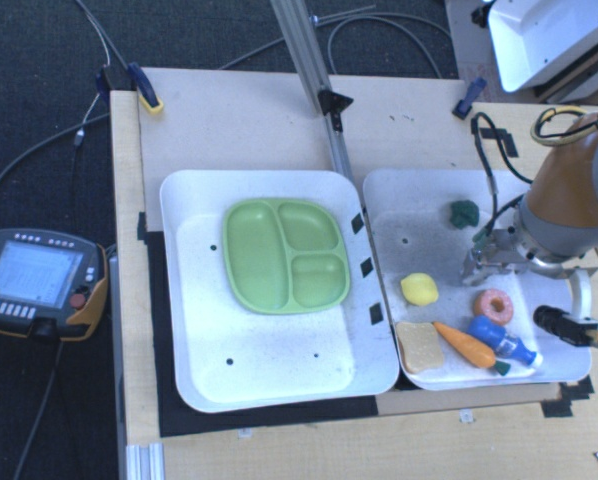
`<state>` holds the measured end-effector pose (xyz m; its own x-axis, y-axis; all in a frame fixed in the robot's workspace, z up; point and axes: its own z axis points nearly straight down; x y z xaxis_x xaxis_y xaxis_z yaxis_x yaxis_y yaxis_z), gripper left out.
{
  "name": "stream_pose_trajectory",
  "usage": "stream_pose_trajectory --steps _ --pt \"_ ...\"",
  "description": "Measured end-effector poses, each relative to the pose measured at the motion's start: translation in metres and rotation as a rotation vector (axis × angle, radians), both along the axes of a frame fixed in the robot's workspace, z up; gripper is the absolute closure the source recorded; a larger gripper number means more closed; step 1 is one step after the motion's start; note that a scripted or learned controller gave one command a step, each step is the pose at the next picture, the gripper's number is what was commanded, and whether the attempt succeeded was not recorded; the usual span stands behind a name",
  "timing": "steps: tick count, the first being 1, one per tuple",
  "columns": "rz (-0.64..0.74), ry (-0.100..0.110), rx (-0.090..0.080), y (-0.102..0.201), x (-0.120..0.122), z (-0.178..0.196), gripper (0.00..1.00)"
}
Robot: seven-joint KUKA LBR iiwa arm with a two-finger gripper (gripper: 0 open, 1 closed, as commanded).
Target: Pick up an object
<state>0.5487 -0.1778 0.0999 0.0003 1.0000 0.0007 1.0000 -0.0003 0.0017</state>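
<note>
two shallow white bins are borne side by side on the counter (229, 118). in the left bin (194, 358) a green divided plate (284, 255) lies flat, with three compartments. the right bin (419, 193) holds the loose things: a dark green lump (464, 212) toward the far side, a yellow lemon-like piece (419, 289) near the middle, a pink ringed doughnut (494, 306), a slice of bread (421, 346) at the near left corner, an orange carrot (461, 342) just beside the bread, and a blue bottle-like item (504, 344) touching the carrot's far side. the pincer (487, 263) is seen low over the right bin, just above the doughnut and to the right of the yellow piece; whether it is spread or pressed together cannot be told, and nothing is seen pinched in it. a teach pendant (34, 283) lies on the floor to the left.
</note>
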Motion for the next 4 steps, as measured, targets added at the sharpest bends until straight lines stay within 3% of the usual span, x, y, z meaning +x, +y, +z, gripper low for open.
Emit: stream_pose_trajectory --steps 1,3,4 --pt "0.0 -0.004 -0.002 0.0 -0.009 0.054 1.0" --pt "0.002 -0.006 -0.003 0.003 0.003 0.156 1.0" --pt "0.007 0.002 0.002 0.058 0.02 0.143 1.0"
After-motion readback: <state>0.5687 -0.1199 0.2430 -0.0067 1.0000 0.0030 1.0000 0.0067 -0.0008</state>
